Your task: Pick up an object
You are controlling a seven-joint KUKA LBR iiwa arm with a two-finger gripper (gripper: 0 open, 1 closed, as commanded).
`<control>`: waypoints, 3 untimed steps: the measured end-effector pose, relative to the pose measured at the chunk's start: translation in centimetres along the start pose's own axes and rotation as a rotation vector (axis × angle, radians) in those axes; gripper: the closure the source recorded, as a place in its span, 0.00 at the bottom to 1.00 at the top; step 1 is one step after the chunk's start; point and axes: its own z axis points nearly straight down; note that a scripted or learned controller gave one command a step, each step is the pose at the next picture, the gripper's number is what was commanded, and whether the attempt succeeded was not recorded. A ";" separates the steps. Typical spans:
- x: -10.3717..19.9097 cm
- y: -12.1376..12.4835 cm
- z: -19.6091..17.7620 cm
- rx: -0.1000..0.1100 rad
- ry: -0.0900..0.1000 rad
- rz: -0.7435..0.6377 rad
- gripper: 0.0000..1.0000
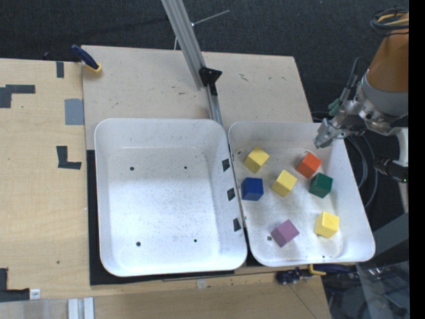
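The right bin holds several small cubes: a yellow one at the upper left, a blue one, another yellow one in the middle, an orange one, a green one, a purple one and a third yellow one near the front right. My gripper hangs over the bin's upper right corner, just above and right of the orange cube. It touches no cube, and nothing shows between its tips.
The left bin lies beside the right one. A slanted metal rail runs down to the gap between the bins. A blue and yellow clamp lies at the bench's back left. Cables hang by the right bin's edge.
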 end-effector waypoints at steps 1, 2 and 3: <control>0.0 0.1 -3.6 0.002 0.001 0.000 1.00; 5.4 -0.5 -2.7 0.006 0.003 -0.004 1.00; 9.9 -2.5 -2.7 0.007 0.003 -0.004 1.00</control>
